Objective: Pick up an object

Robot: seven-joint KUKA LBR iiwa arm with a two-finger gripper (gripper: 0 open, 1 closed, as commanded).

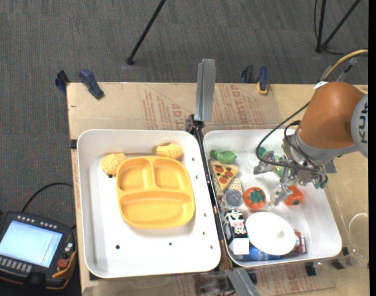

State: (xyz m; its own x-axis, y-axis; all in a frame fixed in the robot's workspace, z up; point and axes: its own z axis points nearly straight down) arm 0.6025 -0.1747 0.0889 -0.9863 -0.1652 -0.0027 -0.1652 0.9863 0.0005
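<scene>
Camera view puts my fingers (285, 187) low in the right bin (333, 227), spread wide with nothing between them. They seem to brush the small orange toy (294, 195), though I can't be sure. 1 orange-red tomato toy (255, 198) sits just beside.

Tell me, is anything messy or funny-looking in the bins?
Nothing looks spilled or broken. The right bin is simply crowded: a pizza slice toy, a tomato and a white plate jumbled together. In the left bin, the yellow tray sits slightly crooked.
</scene>
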